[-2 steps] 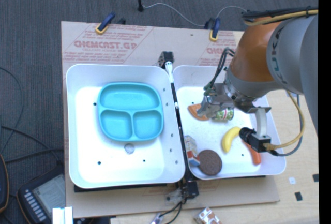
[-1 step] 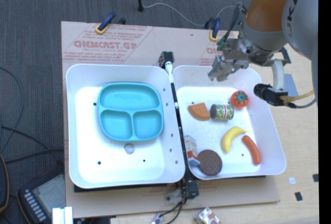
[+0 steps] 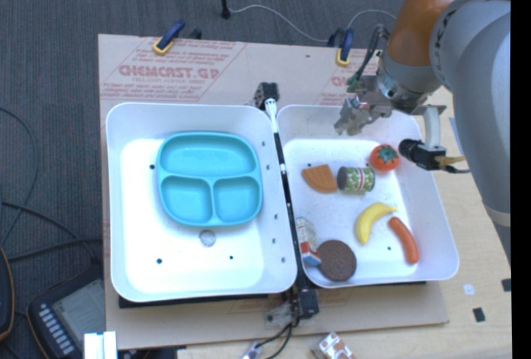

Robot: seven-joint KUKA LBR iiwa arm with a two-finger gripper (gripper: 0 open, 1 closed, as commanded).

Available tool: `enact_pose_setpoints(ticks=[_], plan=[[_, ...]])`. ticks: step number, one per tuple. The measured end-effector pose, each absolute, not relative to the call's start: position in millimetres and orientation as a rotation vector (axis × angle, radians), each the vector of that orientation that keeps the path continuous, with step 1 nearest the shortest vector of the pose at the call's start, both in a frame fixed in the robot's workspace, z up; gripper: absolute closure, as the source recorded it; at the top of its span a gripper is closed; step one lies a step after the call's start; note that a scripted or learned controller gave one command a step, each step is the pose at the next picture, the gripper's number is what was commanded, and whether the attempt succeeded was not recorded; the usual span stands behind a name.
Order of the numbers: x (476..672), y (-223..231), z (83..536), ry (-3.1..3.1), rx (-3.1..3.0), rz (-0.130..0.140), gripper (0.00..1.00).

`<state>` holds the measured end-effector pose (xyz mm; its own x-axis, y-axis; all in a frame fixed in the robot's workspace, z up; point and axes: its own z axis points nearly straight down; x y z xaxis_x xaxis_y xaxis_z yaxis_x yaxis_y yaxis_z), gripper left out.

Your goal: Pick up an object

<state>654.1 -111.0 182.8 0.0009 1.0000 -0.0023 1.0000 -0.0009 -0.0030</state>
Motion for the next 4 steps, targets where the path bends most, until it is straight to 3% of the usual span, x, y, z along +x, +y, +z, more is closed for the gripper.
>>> enact_pose_setpoints(ticks=[1, 2, 3, 4], plan=[[654.9, -110, 184, -2.222, -2.222, 0.004, 0.00], [617.2, -106, 88, -2.225, -2.222, -0.004, 0.00], [544.0, -126, 88, -2.225, -2.227, -0.003, 0.00], [544.9, -126, 98, -2.226, -2.229, -0.006, 1.00]])
